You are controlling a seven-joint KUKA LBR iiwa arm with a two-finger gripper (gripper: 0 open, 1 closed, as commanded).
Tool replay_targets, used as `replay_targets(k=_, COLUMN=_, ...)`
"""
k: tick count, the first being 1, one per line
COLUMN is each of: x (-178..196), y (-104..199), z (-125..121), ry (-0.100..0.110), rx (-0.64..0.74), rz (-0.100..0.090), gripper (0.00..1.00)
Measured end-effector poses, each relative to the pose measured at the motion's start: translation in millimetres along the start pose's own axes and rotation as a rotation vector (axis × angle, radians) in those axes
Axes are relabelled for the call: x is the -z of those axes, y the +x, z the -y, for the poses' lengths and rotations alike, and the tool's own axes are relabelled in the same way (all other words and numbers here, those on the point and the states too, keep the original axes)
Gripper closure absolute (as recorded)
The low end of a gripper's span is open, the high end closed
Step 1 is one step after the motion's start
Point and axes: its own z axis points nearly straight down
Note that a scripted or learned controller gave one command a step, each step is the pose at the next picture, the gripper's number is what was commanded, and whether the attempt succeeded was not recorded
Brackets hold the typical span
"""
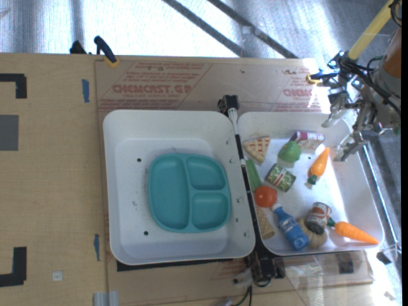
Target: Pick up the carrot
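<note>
We see two white bins side by side on the brown surface [51, 171]. The left bin [121, 139] holds a teal plate [189, 192] with three parts.

The right bin [357, 190] is full of toy food. There are two carrots. One carrot [319, 163] lies tilted near the top right of the bin, with its green end pointing down. The other carrot [355, 233] lies near the bottom right corner, with its tip pointing right. It sits just beside a small can [317, 217]. We also see a waffle slice [257, 149], a green bottle [288, 152], a green box [280, 177], a red tomato [266, 196] and a blue bottle [291, 228].

The hand [354, 129] is at the top right, over the right rim of the right bin. It is near the tilted carrot but not touching it. Nothing is between its fingers. We cannot tell if the fingers are apart or together.
</note>
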Motion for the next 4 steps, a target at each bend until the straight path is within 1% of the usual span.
replay_targets(k=1, x=-132, y=-50, z=46, ry=0.015, rx=0.170, rz=0.024, gripper=0.00)
replay_targets(k=2, x=-150, y=-23, z=45, ry=0.009, rx=0.234, rz=0.021, gripper=0.00)
replay_targets(k=3, x=-159, y=-58, z=44, ry=-0.002, rx=-0.027, rz=-0.011, gripper=0.00)
replay_targets(k=4, x=-145, y=-63, z=43, ry=0.004, rx=-0.026, rz=0.012, gripper=1.00)
